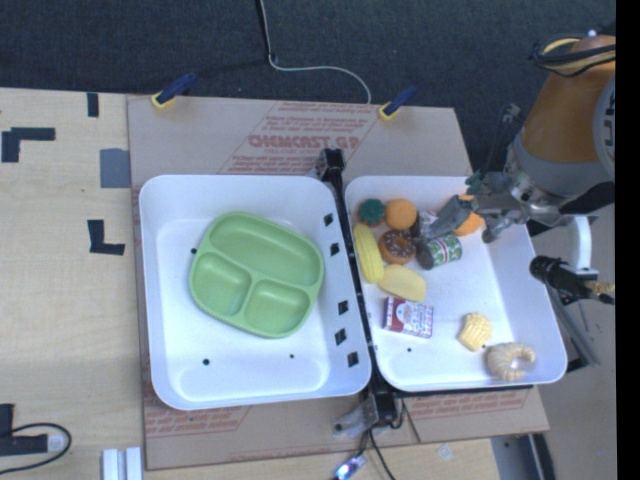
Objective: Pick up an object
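The right bin (520,268) holds several toy foods. A green ball (372,210), an orange (401,213), a chocolate donut (397,247) and a yellow corn cob (368,252) lie along its left side. A small can (441,251) lies on its side near the middle. My gripper (453,216) hangs low over the bin's upper middle, just above and right of the can, partly covering an orange item (471,227). Nothing visibly sits in the gripper.
A yellow lemon-shaped piece (402,284), a red and white carton (408,318), a short corn piece (475,330) and a pale bagel (510,360) lie nearer the front. The left bin (170,228) holds a green divided plate (258,273). Black clips line the wall between the bins.
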`<state>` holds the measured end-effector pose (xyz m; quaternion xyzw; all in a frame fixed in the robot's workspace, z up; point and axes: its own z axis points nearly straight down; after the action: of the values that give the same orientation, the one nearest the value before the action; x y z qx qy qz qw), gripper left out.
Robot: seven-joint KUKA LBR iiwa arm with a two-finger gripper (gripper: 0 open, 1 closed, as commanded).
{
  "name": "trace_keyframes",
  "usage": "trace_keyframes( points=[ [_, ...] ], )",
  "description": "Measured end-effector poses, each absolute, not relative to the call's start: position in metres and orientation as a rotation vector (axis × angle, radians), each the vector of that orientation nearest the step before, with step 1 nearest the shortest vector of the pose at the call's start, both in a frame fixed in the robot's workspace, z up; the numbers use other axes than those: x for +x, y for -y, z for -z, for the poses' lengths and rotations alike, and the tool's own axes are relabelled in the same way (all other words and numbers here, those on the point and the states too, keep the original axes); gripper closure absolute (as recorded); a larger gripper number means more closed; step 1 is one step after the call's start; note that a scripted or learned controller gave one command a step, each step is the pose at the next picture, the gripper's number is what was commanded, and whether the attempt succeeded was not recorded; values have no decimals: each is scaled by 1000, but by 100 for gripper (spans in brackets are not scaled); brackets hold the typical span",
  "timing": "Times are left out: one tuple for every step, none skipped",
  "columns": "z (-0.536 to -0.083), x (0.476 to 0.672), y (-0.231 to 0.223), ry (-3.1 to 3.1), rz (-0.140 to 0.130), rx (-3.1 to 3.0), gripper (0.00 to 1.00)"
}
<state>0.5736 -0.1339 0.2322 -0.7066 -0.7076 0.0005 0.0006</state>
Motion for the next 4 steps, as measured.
trace_keyframes(
  points=[
    [-110,627,150,2223,0,-2222,0],
    [-85,664,187,2191,-29,-2193,0],
    [-97,669,186,2222,-1,-2213,100],
    [-89,593,223,2223,12,-2227,100]
  ],
)
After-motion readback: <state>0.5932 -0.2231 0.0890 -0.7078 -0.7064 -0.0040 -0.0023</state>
